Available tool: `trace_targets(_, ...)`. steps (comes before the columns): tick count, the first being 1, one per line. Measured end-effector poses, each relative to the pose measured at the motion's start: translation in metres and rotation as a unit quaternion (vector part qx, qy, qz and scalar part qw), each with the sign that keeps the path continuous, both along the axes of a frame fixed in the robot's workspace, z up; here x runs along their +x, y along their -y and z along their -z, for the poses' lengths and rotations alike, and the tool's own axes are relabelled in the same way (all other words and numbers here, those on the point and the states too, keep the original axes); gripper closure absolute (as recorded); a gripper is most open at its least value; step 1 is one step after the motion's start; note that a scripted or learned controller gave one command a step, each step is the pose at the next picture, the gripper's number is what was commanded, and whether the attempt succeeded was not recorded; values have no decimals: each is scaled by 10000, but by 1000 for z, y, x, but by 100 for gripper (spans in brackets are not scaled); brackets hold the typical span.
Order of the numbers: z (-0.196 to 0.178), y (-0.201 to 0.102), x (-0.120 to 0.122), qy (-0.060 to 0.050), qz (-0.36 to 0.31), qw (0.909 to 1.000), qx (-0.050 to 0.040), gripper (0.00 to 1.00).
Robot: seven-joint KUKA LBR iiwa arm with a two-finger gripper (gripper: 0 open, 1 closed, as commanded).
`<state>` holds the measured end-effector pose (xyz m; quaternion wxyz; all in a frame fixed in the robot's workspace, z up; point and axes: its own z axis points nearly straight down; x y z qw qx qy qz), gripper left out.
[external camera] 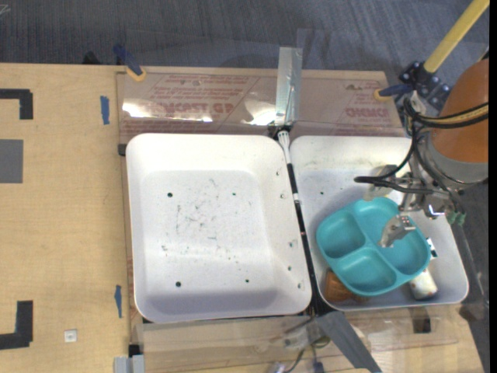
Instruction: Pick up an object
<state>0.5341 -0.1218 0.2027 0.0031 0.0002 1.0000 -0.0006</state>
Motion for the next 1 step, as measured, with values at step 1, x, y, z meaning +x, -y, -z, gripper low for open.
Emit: trace_targets(1, 105, -12, 35, 106, -268, 9996, 14, 0)
